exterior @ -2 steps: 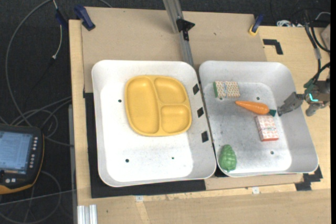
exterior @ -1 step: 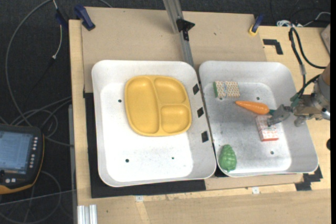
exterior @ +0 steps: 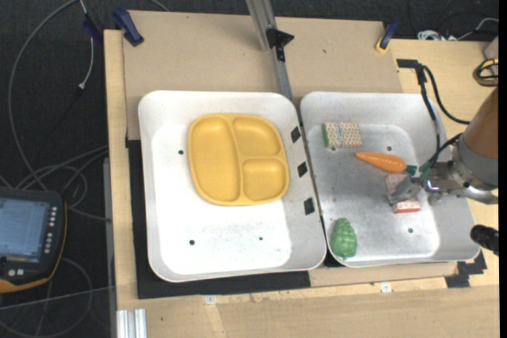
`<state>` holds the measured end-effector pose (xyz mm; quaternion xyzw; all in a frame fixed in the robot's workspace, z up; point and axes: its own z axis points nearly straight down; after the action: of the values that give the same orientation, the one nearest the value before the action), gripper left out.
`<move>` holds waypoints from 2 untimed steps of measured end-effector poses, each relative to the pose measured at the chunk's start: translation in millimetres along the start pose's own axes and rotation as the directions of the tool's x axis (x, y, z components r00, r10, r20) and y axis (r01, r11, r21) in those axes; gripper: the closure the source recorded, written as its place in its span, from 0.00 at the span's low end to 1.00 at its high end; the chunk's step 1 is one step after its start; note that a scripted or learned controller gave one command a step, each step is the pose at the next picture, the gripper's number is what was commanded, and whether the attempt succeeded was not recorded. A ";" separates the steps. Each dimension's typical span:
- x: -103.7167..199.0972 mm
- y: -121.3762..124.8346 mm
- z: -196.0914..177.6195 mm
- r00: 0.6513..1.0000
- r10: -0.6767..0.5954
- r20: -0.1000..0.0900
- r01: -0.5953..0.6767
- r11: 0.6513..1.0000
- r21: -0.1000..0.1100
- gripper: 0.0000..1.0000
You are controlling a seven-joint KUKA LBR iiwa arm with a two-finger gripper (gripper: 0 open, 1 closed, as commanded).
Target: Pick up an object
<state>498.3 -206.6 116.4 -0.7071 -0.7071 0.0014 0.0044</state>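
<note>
1. The arm (exterior: pixel 483 146) comes in from the frame's right edge and reaches low into the right bin (exterior: pixel 372 249), likely so the claw (exterior: pixel 405 190) can work near the bin floor.
2. The claw sits at centre right, over a small grey-and-red item (exterior: pixel 404 202); whether it is spread or pinching, I cannot tell.
3. A carrot (exterior: pixel 382 162) lies just above the claw, tilted, its green end near the wrist.
4. A patterned block (exterior: pixel 342 135) rests in the bin's upper left; a green lump (exterior: pixel 344 237) lies at its lower left, well apart.
5. The left bin (exterior: pixel 158 241) holds a yellow tray (exterior: pixel 238 157).
6. Judgement: the pick is at its grasp stage, nothing lifted yet.
</note>
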 end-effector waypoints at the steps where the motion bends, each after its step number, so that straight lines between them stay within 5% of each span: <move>1: 0.8 -0.5 25.6 1.000 0.000 0.001 0.000 1.000 -0.003 0.00; 2: 0.5 1.0 12.9 1.000 -0.001 0.003 0.001 1.000 -0.009 1.00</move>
<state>499.1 -206.1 103.5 -0.7069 -0.7074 -0.0007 0.0004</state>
